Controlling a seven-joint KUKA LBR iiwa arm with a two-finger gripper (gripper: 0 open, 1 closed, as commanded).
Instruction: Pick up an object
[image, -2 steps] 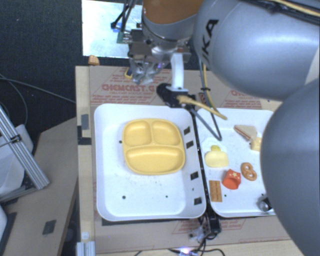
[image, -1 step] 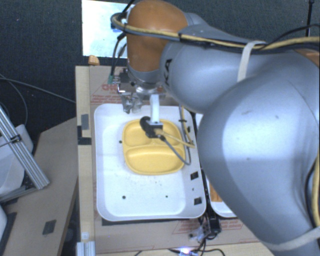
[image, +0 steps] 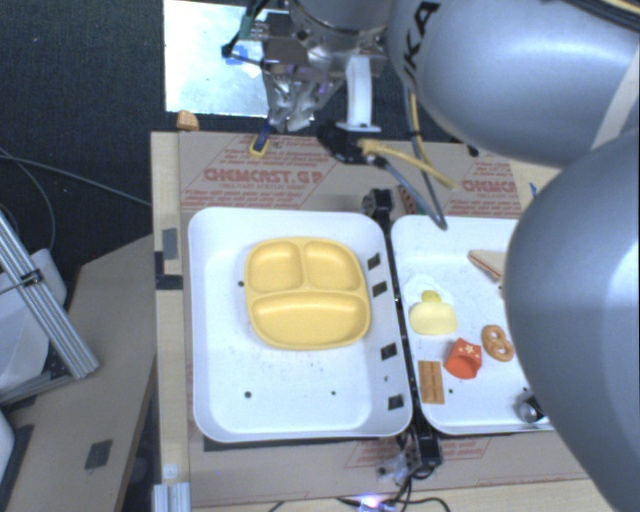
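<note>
Above the far edge of the surface (image: 300, 178), beyond both bins, hangs the hand (image: 290, 112) of the grey arm (image: 500, 80); whether it is open or closed cannot be told. Left shallow white bin (image: 215, 400): a yellow three-compartment plastic plate (image: 305, 292) lying flat near its centre. Right shallow white bin (image: 470, 415): a pale yellow pear-shaped toy (image: 432, 314), a small red block (image: 463, 358) just beside a brown pretzel-shaped piece (image: 497, 343), a tan rectangular wafer (image: 431, 381) near the dividing wall, and a tan wedge (image: 487, 262) partly hidden by the arm
</note>
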